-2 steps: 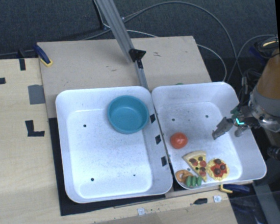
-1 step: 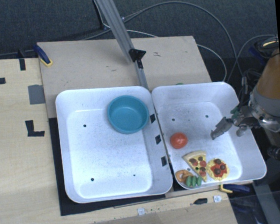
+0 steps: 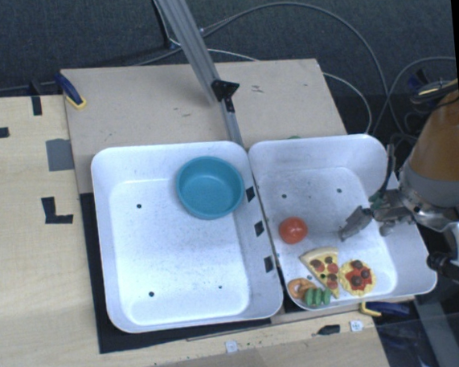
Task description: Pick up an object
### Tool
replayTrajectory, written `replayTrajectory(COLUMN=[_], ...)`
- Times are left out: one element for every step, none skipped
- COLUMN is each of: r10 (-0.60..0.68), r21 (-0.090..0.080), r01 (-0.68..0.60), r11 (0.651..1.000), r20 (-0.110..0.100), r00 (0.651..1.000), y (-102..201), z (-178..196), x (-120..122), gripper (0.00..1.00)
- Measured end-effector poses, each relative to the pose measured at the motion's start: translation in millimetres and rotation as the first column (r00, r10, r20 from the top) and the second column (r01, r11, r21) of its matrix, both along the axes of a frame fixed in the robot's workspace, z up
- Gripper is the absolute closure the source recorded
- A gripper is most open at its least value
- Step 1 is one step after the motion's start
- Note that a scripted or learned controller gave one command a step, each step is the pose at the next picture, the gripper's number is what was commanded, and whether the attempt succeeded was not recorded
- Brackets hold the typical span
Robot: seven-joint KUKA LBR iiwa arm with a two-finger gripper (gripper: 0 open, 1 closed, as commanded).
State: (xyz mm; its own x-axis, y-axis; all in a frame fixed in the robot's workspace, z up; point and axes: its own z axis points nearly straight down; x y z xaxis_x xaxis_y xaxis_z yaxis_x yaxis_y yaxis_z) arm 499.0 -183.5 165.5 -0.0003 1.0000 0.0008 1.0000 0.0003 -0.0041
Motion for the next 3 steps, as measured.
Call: replayTrajectory(r10=[0.0, 0.001, -0.001], r21=[0.0, -0.002, -0.004], r01=[0.0, -0.001, 0.001], r11=[1.0, 1.0, 1.0], r20=[-0.001, 0.013, 0.009], r00=[1.0, 1.0, 1.0], y=[1, 2, 0], z=[-47, -73, -64], x=[7, 10, 8], gripper=[0.0, 0.0, 1.0])
